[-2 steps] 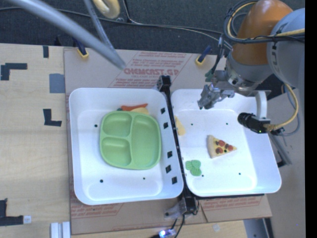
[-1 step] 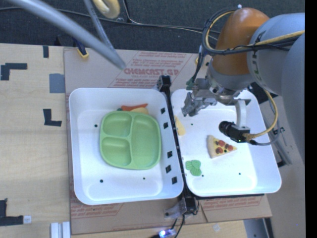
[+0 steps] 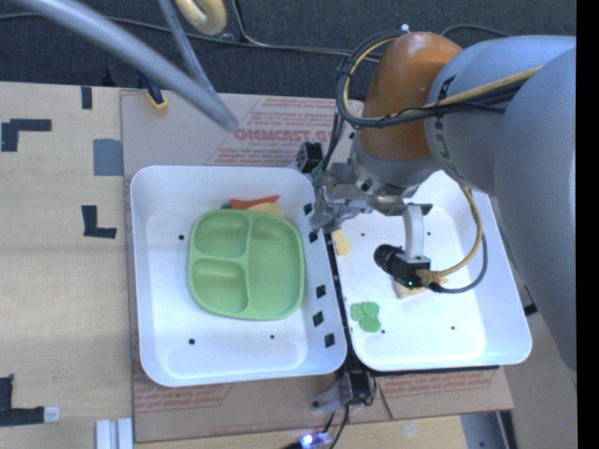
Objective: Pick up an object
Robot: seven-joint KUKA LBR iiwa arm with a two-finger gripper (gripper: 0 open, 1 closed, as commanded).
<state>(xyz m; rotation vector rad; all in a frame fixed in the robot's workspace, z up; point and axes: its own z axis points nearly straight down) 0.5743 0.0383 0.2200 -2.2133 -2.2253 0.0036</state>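
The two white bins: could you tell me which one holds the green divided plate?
The left bin holds the green divided plate; the right bin has a small green piece instead.

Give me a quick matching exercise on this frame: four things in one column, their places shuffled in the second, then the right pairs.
Things:
1. green divided plate
2. small green piece
3. orange strip
4. gripper

Places:
A. over the divider between the two bins
B. middle of the left bin
C. near the front of the right bin
D. just behind the plate's far edge

Pairs: 1-B, 2-C, 3-D, 4-A
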